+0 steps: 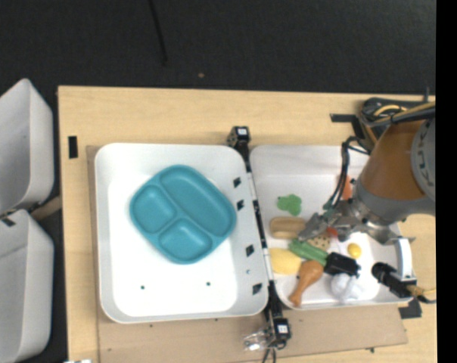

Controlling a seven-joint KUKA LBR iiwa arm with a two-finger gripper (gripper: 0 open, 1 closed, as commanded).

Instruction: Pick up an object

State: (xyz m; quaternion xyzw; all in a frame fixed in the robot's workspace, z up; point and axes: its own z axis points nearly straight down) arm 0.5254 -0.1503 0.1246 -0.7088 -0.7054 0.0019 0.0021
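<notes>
Grey and orange, the arm [399, 174] stands nearest the camera, reaching in from the right edge and bending down over the right bin [304, 157]. Its hand [319, 229] points down and leftward into the clutter (the tip lost among the things, so how far open it is, or whether it has hold of anything, cannot be told). No writing or brand can be read anywhere.

Around the hand, inside the right bin: a tan roll-shaped piece [287, 226] lies just to its left, and a green lumpy toy [290, 202] sits up and to the left, a little apart. A green stick-shaped piece [308, 250] lies just below the hand, close enough that touching cannot be judged. A yellow piece [284, 261] lies below and to the left, against the bin's left wall. An orange drumstick-shaped toy [306, 278] lies further below. A small yellow ball [354, 249] sits below and to the right, with a black object [340, 263] just beneath it and a white crumpled thing [342, 284] lower still.

Well to the hand's left, the left bin [122, 293] holds a teal divided plate [183, 213]. Both bins rest on the wooden table [153, 112].
</notes>
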